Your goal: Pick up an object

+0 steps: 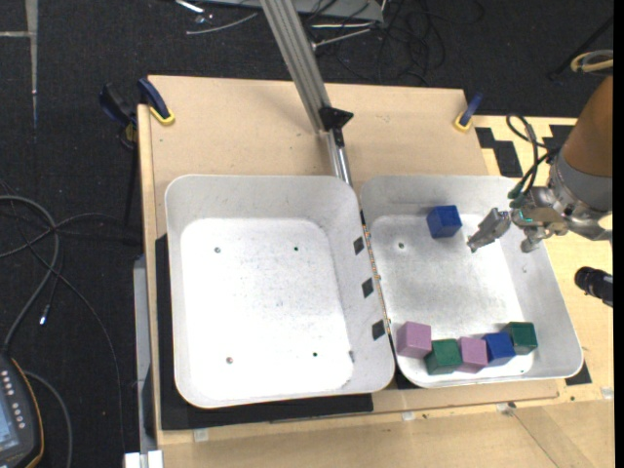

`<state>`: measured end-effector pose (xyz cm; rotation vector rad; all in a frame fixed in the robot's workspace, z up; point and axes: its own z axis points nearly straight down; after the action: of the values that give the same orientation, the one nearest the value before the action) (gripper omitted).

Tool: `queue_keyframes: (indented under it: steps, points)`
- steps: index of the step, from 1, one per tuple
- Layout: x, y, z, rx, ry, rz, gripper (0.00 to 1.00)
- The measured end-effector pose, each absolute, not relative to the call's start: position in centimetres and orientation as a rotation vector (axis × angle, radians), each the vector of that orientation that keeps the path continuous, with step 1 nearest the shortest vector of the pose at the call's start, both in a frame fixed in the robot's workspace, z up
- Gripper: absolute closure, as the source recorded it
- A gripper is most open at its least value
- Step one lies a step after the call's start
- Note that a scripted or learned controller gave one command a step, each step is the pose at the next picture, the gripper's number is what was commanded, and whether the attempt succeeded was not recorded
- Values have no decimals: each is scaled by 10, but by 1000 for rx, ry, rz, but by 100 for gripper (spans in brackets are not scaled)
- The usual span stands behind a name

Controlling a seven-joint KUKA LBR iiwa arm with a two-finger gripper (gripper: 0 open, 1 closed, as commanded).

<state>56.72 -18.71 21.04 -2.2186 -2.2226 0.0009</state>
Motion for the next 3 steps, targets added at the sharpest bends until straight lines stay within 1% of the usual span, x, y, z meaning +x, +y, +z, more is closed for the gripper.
queue_keyframes:
  steps: [1,2,3]
  points:
    - [596,-192,92,-2218,-2225,2,0]
    - [652,-164,96,-2217,-2231,-6,0]
    - [650,-166,106,-2218,-2229,0,100]
